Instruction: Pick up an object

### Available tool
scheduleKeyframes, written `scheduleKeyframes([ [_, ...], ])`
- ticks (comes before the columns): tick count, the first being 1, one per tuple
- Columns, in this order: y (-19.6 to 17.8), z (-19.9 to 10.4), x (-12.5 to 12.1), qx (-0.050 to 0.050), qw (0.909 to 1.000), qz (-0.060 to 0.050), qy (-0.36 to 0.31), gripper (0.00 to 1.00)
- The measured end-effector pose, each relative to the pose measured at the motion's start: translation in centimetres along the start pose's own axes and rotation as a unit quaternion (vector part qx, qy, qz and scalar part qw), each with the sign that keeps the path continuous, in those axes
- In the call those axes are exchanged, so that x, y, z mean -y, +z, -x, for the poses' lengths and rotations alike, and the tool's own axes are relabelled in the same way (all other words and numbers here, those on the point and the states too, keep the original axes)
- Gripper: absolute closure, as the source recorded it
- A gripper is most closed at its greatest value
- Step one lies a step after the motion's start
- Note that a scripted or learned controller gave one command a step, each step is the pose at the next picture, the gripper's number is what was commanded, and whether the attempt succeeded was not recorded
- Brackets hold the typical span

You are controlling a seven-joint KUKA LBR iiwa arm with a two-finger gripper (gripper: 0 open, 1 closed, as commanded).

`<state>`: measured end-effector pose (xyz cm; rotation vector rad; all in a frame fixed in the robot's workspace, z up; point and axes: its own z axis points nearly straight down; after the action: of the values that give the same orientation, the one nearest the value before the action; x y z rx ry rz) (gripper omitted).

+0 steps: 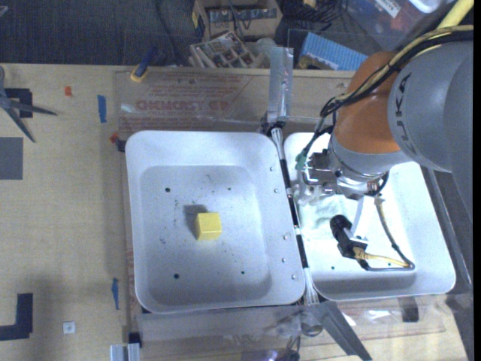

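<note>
**Block alone in the left bin, gripper over the right one**

Starting at the left, the left bin [150, 156] is where this pick has to happen. One yellow block [208, 226] sits on its floor, a little left of centre, well apart from every wall, with nothing touching it. It reads as a small cube-like piece with flat faces and square edges, resting flat with a short shadow at its upper left.

My call on handling: it looks light and rigid, though whether it is foam, wood or plastic I can't tell. It doesn't look fragile, and there is no squash to worry about. Smooth faces could slip if it is pinched at a corner. The hold to go for is square across two opposite side faces, low enough to catch the middle of them. The open floor around it leaves room to come down on either side.

Now across the shared rims to the brightly lit right bin [432, 277]. The gripper [316, 192] hangs over its left part, just beside the edge where the bins meet. Above it are the orange band [368, 119] and the grey arm [440, 89], reaching in from the right.

Open or closed? From this angle I cannot tell, because the wrist hides it, and I see nothing held. The pick is not yet made, and the block is one rim away. The likely risk is a glancing touch that sends a light block skidding.
</note>
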<state>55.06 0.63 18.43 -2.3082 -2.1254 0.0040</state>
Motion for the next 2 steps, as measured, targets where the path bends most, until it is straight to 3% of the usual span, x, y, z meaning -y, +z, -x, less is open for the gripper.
scheduleKeyframes([
  [1, 0.0, 0.0, 0.0, 0.000, 1.0000, 0.000, 0.000, 0.00],
  [2, 4.6, -6.6, -5.0, 0.007, 0.9997, 0.006, 0.023, 0.00],
])
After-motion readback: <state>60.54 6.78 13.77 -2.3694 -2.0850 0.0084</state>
